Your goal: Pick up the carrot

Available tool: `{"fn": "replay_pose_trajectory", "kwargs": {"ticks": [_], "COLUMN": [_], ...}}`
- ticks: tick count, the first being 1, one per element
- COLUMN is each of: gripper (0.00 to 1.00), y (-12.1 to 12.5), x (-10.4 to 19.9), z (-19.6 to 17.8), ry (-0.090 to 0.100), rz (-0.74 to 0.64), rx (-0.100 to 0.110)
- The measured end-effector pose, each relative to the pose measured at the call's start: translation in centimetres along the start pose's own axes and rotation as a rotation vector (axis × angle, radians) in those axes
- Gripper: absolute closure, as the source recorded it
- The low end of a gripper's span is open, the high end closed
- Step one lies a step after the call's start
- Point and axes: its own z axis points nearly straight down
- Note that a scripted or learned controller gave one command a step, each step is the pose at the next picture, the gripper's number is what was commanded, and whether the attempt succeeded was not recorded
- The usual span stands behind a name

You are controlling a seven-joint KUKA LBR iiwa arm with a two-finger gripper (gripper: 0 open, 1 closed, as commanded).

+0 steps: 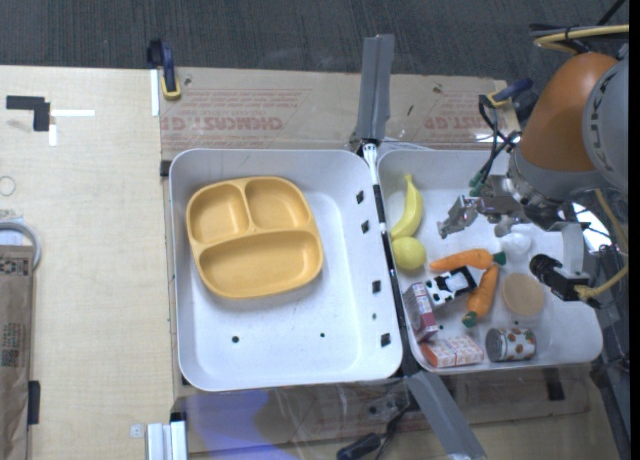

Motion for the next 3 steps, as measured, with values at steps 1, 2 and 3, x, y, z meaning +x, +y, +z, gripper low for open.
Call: {"fn": "replay_pose_trajectory", "kwargs": {"ticks": [1,2,3], "gripper": [0.0,1.0,1.0], "y": [-4.9,-4.9,2.8], "x": [-5.3,-5.4,-1.0], "z": [4.8,3.9,4.9], "ry": [0.001,0.001,0.002], "rz": [-0.249,-0.246,-0.271], "rx": [0.0,0.0,0.004]}}
